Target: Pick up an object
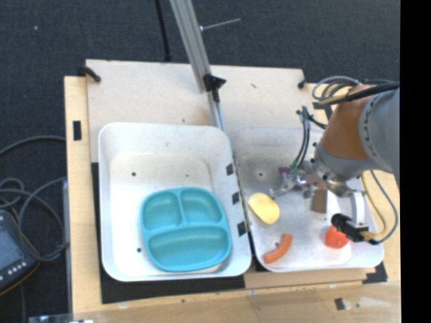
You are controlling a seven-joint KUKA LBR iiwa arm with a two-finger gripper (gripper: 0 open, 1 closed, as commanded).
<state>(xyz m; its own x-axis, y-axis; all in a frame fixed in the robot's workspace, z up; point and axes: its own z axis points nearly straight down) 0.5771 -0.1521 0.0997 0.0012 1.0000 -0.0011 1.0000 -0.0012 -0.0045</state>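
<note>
A yellow potato-shaped object (264, 208) lies by the right bin's (269, 143) left edge, an orange carrot (278, 247) near its front edge, a red object (336, 238) toward the front right corner. The gripper (316, 187) hangs mid-bin, just right of the yellow one. A teal divided plate (185, 229) fills the left bin's (161, 143) front

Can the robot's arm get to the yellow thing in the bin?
Probably yes. The yellow thing lies in the open in the right bin, with nothing on top of it. The arm already hangs above that same bin, just to its right. The orange sausage-shaped toy lies apart from it.
</note>
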